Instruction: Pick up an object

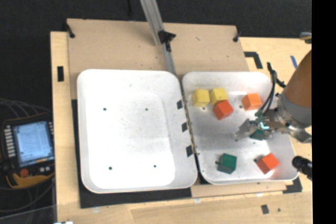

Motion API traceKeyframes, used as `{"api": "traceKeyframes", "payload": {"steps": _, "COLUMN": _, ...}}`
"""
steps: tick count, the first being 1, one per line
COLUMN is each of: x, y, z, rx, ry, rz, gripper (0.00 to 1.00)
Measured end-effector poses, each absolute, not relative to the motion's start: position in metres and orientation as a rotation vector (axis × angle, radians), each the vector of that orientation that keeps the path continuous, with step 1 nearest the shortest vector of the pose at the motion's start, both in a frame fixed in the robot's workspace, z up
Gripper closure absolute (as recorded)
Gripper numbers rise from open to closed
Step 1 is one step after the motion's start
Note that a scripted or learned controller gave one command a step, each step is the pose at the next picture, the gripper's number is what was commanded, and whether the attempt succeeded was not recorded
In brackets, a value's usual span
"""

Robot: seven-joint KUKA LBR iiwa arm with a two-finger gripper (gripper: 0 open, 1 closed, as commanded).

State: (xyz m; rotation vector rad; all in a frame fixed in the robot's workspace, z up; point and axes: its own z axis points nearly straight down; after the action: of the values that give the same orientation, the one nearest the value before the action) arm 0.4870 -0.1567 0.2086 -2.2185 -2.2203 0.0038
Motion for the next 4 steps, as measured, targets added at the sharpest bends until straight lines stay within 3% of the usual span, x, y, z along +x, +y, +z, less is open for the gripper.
{"api": "traceKeyframes", "payload": {"steps": 1, "x": 0.488, "y": -0.156, "z": 0.211, "rx": -2.223, "ry": -2.222, "rz": -0.002, "gripper": 0.0}}
{"api": "traceKeyframes", "payload": {"steps": 4, "x": 0.488, "y": -0.157, "z": 0.097, "rx": -2.226, "ry": -2.221, "rz": 0.0, "gripper": 0.0}}
